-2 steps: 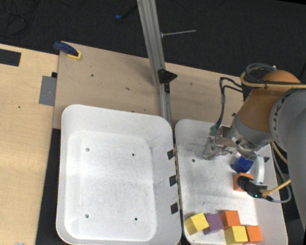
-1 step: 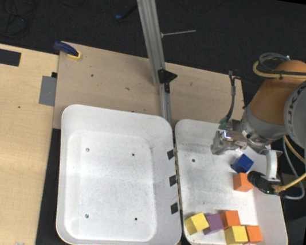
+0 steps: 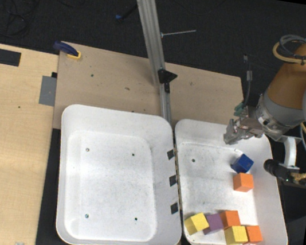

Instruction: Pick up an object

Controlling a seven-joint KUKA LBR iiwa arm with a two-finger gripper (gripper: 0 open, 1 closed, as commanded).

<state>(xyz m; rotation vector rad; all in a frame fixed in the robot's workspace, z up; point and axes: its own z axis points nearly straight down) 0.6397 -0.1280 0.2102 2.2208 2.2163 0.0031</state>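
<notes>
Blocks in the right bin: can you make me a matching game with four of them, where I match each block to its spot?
Column one:
1. blue block
2. purple block
3. lone orange block
4. gripper

Column two:
A. just below the blue block
B. above the bin's far edge
C. in the near row, between a yellow block and an orange one
D. nearest the gripper

Pairs: 1-D, 2-C, 3-A, 4-B

Grey arm (image 3: pixel 299 79) reaches in from the right; wrist angled downward.
</notes>
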